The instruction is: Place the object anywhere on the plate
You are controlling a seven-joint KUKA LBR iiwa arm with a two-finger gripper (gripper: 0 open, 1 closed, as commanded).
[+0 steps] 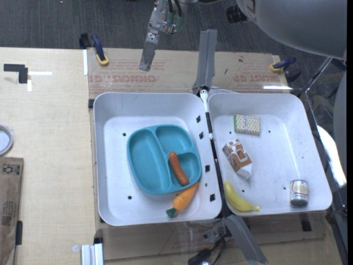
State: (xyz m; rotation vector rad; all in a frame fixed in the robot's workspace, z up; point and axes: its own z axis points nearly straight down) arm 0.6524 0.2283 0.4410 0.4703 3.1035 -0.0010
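A blue divided plate (151, 164) sits in the left bin (107, 148). An orange-red sausage (177, 168) lies in the plate's right-hand compartment. An orange carrot (185, 197) with a green end rests against the plate's front rim, mostly on the bin floor. My gripper (146, 57) hangs high over the cardboard behind the left bin, well away from the plate and with nothing visible in it.
The right bin (276, 148) holds a yellow banana (240, 200), a brown-and-white carton (237, 159), a green checkered box (246, 124) and a small can (299, 192). A grey post (207, 59) stands where the bins meet at the back. Clamps (99, 51) sit on the cardboard.
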